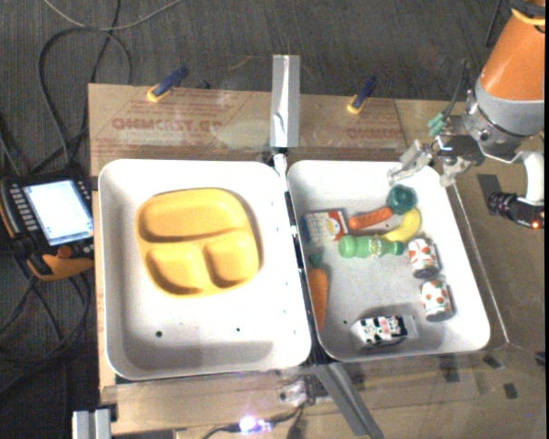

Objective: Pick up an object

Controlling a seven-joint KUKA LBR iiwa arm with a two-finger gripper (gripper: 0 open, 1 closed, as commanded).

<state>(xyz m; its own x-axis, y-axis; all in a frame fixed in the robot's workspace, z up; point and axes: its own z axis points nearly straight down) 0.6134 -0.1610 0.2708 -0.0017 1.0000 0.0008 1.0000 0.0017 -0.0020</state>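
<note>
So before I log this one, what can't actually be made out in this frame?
- Gripper: too small and blurred to tell its finger state; nothing visibly between them.
- Arm: cut off by the top and right edges.
- Cans: labels too small to read.
- Carrot: lies against the right bin's left wall, its outline there unclear.
- Handheld screen: glare washes out the display.

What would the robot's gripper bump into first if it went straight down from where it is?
Probably the teal round piece, which lies just below the gripper in the right bin, touching the yellow banana. Depth is hard to judge from above, so this is a guess.
</note>
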